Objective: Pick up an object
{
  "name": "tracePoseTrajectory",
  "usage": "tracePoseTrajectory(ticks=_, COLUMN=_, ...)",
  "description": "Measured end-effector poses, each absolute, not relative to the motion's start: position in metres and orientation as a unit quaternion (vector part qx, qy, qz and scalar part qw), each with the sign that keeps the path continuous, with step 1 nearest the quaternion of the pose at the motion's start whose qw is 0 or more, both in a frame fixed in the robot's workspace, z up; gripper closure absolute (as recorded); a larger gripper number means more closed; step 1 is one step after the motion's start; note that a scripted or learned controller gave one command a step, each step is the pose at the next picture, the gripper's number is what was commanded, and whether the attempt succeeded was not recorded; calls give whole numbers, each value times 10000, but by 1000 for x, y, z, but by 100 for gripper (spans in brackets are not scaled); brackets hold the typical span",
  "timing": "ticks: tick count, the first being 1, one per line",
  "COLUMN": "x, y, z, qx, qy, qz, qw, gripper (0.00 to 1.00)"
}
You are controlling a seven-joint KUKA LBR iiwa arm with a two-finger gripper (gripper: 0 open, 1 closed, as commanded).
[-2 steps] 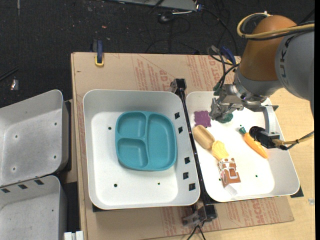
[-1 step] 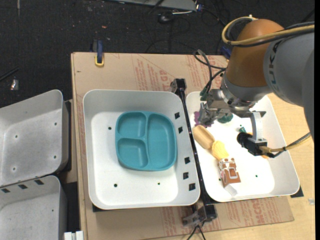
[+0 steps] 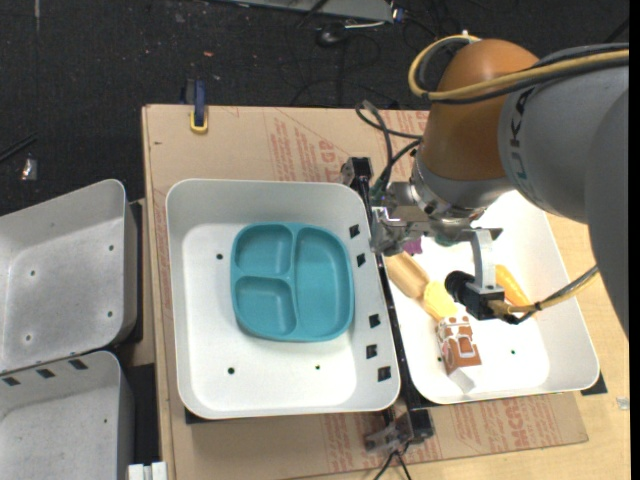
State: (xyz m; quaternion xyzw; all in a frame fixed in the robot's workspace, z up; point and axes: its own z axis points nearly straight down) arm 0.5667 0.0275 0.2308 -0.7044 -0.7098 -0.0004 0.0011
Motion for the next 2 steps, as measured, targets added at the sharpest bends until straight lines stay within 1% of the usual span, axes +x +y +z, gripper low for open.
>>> tracePoseTrajectory(ticks=1, x=561, y=75, z=230, qx=-7042, qy=-7100, qz=-2, qw=11, gripper=100)
tracePoseTrajectory(ticks=2, x=562, y=71, z=231, qx=-7063, qy=-7079, qz=4, qw=2, gripper=0)
